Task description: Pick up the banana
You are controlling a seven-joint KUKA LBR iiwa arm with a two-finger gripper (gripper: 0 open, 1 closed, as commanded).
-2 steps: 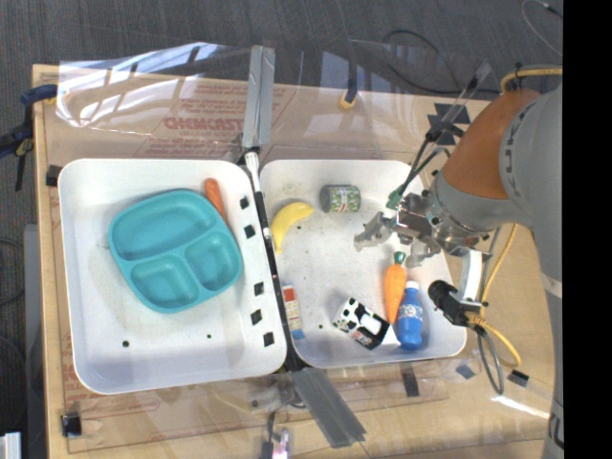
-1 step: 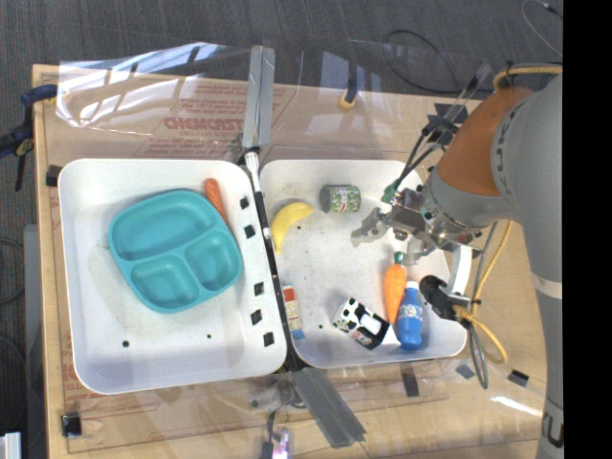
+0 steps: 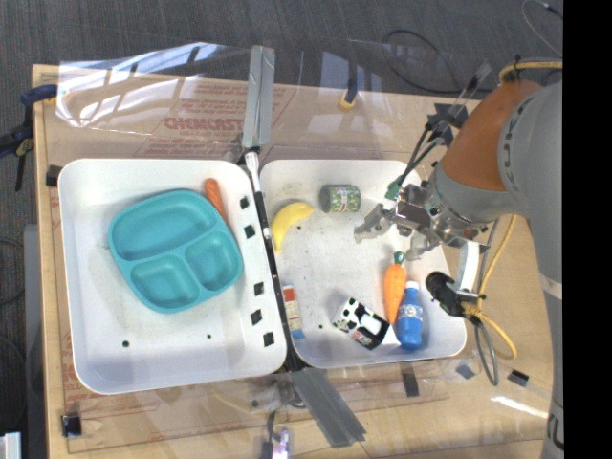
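Nearest my lens, the claw (image 3: 382,226) hung with its fingers parted, gripping nothing. I judged the approach step pending. Left of the claw lay the banana (image 3: 289,220), against the bin divider (image 3: 263,256); that edge cramped it. Open floor lay between them, a green can (image 3: 339,198) just beyond.

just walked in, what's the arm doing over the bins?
It's after the banana, which lies untouched at the upper left of the right bin, by the divider. The hand hovers over that bin's right side, near a small can and above a carrot. Nothing sits between its fingers. A blue tray lies in the left bin.
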